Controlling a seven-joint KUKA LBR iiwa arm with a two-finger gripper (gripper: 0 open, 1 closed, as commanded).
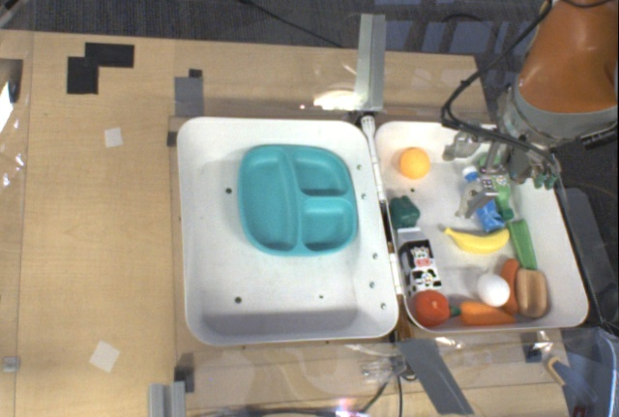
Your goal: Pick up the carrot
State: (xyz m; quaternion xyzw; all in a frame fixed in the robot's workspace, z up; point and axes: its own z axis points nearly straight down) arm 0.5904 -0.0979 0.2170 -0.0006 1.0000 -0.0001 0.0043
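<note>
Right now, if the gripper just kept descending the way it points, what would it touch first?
Probably the small blue object directly beneath the gripper, with the banana just past it. Depth is hard to judge from this slanted view. The carrot lies well off that line, at the right bin's front edge.

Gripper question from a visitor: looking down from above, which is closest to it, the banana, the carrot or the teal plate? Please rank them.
Measured from the gripper:
1. Banana, just below it in the right bin.
2. Carrot, at that bin's near edge.
3. Teal plate, across in the left bin.
</note>
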